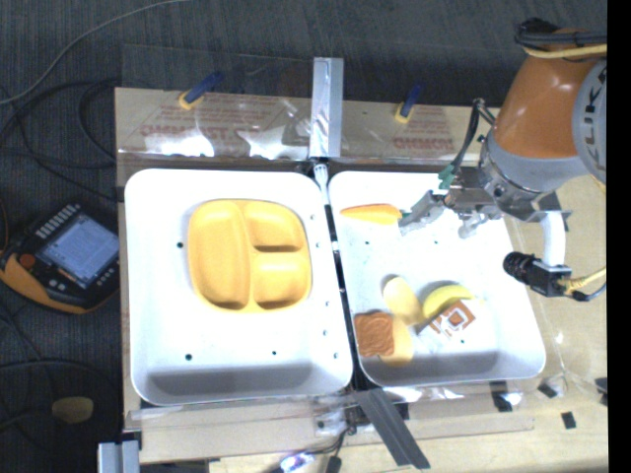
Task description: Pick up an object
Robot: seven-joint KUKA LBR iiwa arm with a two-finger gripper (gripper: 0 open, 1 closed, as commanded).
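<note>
The pincer [446, 215] hangs over the far part of the right bin [513, 353], its two grey fingers spread apart with nothing between them; one fingertip reaches toward the left, the other points toward the near side. Just beside the left fingertip lies an orange wedge [370, 213], close to the bin's far left corner, apart from the pincer. Nearer the front of the same bin sits a cluster: a pale yellow round piece [398, 296], a yellow banana [444, 299] partly over a small white-and-orange box [455, 319], and a brown square block [375, 334] at the front left. The arm [547, 106], grey with an orange band, comes in from the right. In the left bin [158, 363] rests a yellow divided tray [248, 254], upright and near its middle. Both bins sit side by side on the tabletop [133, 126].
</note>
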